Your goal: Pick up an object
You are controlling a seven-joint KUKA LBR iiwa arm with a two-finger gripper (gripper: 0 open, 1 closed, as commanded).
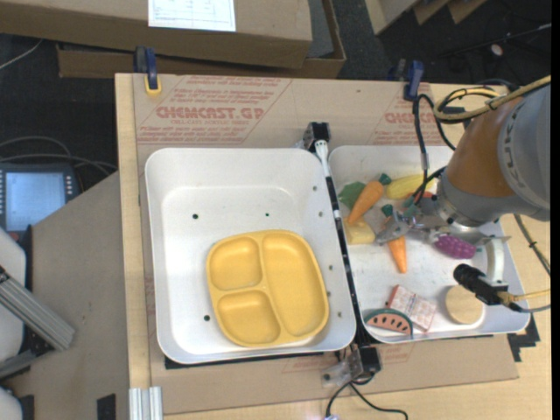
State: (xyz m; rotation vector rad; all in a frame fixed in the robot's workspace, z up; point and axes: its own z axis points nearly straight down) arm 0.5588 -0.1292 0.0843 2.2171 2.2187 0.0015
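Watermelon slice (388,322) sits at right bin's (516,322) front edge. Gripper (398,226) low mid-bin among carrots (397,254); can't tell finger opening or any hold. Best: centre on one carrot, close firmly, lift straight.

A robotics lab or test cell — not a home. The gripper (395,226) works over two white bins (166,234) set on a plywood bench (131,261) clamped at the corners, with cables trailing behind it, cardboard boxes (87,7) beyond, and a pendant screen (35,198) far off left.
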